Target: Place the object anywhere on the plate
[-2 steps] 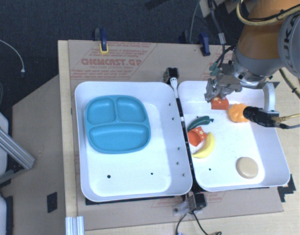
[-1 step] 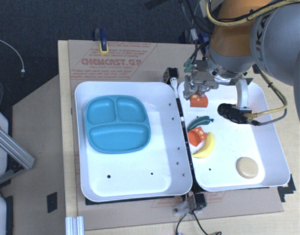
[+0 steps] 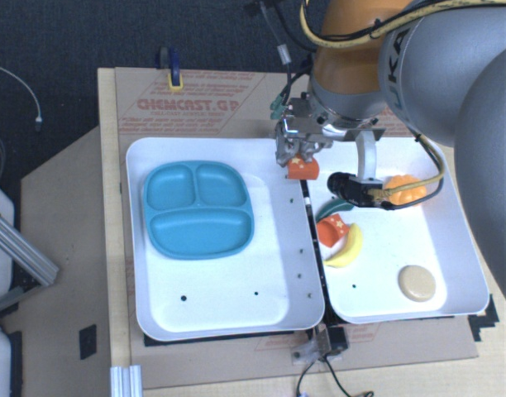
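**Orange block (image 3: pixel 303 170) clamped in gripper above the wall between the bins; plate bare**

1. Far left, top: a blue and yellow clamp (image 3: pixel 174 67) sits on the back edge of the cardboard sheet (image 3: pixel 195 98) under the bins.
2. Left bin (image 3: pixel 269 271): a blue divided plate (image 3: pixel 199 209) lies flat in the back left part, with three compartments, none holding anything.
3. Centre: the gripper (image 3: pixel 293 159) hangs at the far end of the wall where the two bins meet. Its fingers are closed on the upper part of the orange block, which shows just below the fingertips. The block is over the left edge of the right bin, well apart from the plate and to its right.
4. Right bin (image 3: pixel 377 259): a red strawberry with a green top (image 3: pixel 331 228) lies near the dividing wall, touching a yellow banana (image 3: pixel 349 250) beside it. An orange ridged item (image 3: pixel 405 190) lies further back. A round beige disc (image 3: pixel 417 282) lies near the front right corner, apart from the rest.
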`<state>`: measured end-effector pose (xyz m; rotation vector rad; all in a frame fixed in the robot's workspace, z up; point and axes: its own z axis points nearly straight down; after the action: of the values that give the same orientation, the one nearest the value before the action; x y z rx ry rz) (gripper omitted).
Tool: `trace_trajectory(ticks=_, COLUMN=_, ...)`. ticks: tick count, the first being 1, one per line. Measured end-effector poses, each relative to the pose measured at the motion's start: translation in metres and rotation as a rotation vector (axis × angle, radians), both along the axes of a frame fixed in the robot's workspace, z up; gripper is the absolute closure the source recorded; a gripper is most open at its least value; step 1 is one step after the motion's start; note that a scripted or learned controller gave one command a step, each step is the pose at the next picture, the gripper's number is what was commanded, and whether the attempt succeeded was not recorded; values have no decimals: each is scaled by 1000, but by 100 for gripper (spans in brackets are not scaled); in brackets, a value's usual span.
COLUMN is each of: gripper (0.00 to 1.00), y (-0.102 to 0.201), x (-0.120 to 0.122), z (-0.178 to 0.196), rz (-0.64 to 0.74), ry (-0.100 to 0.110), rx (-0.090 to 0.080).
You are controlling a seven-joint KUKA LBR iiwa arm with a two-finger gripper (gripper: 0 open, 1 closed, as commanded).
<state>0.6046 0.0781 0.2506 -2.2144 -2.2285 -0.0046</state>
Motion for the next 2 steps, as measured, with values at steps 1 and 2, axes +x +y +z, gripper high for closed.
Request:
trace_trajectory(ticks=1, gripper=100, y=48, x=5, z=-8, rz=-1, ry=1, rx=0)
trace_trajectory(ticks=2, gripper=100, y=99, x=15, z=-17, rz=-1, ry=0, rx=0)
